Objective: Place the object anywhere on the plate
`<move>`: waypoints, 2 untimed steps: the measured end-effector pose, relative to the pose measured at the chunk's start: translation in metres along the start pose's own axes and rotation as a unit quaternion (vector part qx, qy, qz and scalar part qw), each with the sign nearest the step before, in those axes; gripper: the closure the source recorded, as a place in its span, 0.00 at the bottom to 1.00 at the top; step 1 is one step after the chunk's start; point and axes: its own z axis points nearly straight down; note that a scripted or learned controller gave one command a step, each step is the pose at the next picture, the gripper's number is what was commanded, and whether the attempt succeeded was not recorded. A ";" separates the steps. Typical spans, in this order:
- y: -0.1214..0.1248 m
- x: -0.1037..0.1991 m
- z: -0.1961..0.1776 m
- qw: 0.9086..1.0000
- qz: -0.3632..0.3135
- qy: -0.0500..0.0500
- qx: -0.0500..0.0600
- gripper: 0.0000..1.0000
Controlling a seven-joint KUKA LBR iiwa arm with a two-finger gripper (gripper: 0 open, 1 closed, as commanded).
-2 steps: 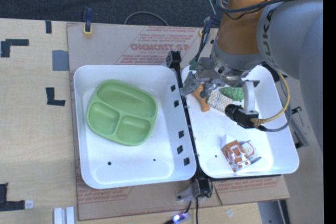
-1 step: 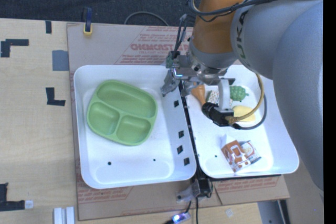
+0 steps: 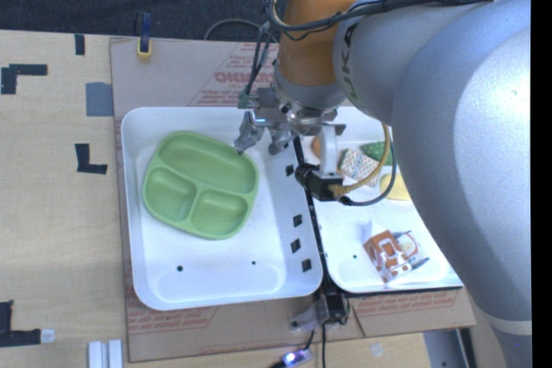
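A light green plate (image 3: 200, 185) with three compartments lies in the left bin (image 3: 216, 280). My gripper (image 3: 262, 137) hangs over the plate's upper right rim, near the divide between the two bins. Its two fingers (image 3: 248, 136) stand apart and I see nothing between them. In the right bin (image 3: 362, 271) lie a tan speckled wedge (image 3: 354, 164), a small green piece (image 3: 375, 152), a yellow thing (image 3: 398, 184) partly hidden by the arm, and a red-and-white packet (image 3: 392, 254).
The grey arm with its orange band (image 3: 323, 13) covers the upper right of the view and part of the right bin. A black cable (image 3: 304, 172) loops by the bins' shared wall. Cardboard (image 3: 181, 73) lies under the bins.
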 end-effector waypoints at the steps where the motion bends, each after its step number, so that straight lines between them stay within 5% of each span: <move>1: 0.006 0.011 -0.002 1.000 0.001 0.000 -0.001 1.00; 2: 0.006 0.011 -0.002 1.000 0.001 0.000 0.000 0.00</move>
